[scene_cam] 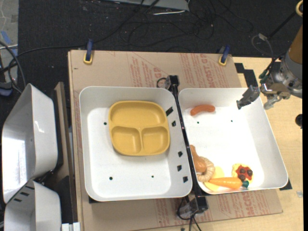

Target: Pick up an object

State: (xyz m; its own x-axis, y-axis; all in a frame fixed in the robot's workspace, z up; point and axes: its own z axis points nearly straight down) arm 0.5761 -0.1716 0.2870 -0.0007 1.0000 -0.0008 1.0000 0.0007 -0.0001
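The worktop [144, 66] carries two shallow white bins side by side. The left bin [96, 177] holds a yellow divided plate [139, 128], sitting a little above the bin's middle. The right bin [260, 129] holds the small things: an orange sausage [202, 109] lying alone near the upper left corner, and down along the lower edge a huddle of play food, namely a shrimp-like piece [201, 165], an orange carrot [225, 182] lying flat, and a small yellow piece with red and dark spots [242, 171] just beside the carrot's right end.

The grey arm [296, 57] reaches in from the right, and its gripper [258, 97] hangs over the upper right corner of the right bin. The fingers look spread, one dark finger [246, 98] angled out to the left, with nothing between them.

I'd judge this to be the approach step: nothing is picked yet, and the gripper is well apart from every item. The sausage seems the easiest target, since it lies clear of neighbours and of the bin wall. The next move calls for travelling left across the bin, lining the fingers across the sausage's narrow width, then lowering. The cluster at the bottom would be trickier, as the pieces touch each other.
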